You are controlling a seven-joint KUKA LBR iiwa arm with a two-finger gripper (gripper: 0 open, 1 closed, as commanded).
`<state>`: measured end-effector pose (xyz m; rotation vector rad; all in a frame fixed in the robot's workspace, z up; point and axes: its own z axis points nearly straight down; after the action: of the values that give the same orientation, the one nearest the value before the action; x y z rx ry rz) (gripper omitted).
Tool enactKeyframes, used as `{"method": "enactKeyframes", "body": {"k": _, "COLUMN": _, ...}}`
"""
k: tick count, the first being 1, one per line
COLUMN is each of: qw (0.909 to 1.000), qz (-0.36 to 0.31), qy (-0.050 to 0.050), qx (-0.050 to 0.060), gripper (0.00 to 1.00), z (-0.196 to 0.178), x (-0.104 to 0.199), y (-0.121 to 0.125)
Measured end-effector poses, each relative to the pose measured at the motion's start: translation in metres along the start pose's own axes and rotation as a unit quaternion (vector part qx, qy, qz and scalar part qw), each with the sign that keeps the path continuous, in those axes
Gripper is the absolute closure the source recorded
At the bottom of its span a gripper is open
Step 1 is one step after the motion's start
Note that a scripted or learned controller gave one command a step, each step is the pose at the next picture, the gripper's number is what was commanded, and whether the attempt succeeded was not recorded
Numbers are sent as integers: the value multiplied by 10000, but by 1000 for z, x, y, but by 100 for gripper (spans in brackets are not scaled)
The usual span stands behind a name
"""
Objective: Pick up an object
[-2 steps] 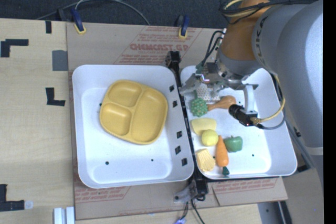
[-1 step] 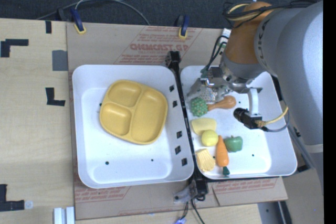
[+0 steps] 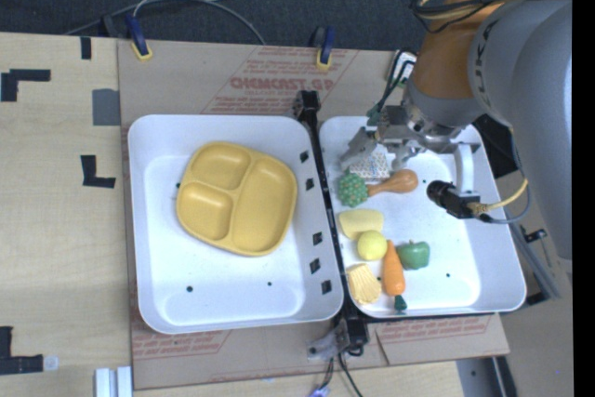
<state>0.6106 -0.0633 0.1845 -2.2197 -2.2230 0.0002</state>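
End effector (image 3: 372,144): low over the upper left corner of the right bin (image 3: 493,279), hanging from the grey arm that enters at the frame's right; whether it is open or closed cannot be told, and nothing shows gripped.

Candidate objects, right bin, left half:
- Speckled white piece (image 3: 374,165), directly under the end effector; likely the target.
- Broccoli floret (image 3: 351,190), just below-left of it.
- Drumstick (image 3: 398,183), lying to the broccoli's right.
- Pale yellow block (image 3: 360,221) and lemon (image 3: 371,245), centre.
- Green pepper (image 3: 415,254), carrot (image 3: 393,272), corn piece (image 3: 363,283), lower part.

The items crowd together, so neighbours may obstruct a clean grasp.

Left bin (image 3: 153,228): yellow divided plate (image 3: 236,197).

Bench (image 3: 56,200): blue clamps (image 3: 139,42) at upper edge.
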Motion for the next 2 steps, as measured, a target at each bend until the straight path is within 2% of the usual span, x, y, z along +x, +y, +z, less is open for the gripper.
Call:
{"method": "enactKeyframes", "body": {"k": 1, "qw": 10000, "qz": 6, "qy": -2, "qx": 17, "gripper": 0, "z": 91, "x": -32, "y": -16}}
{"method": "enactKeyframes", "body": {"k": 2, "qw": 10000, "qz": -3, "qy": -1, "qx": -7, "gripper": 0, "z": 99, "x": -39, "y": 27}}
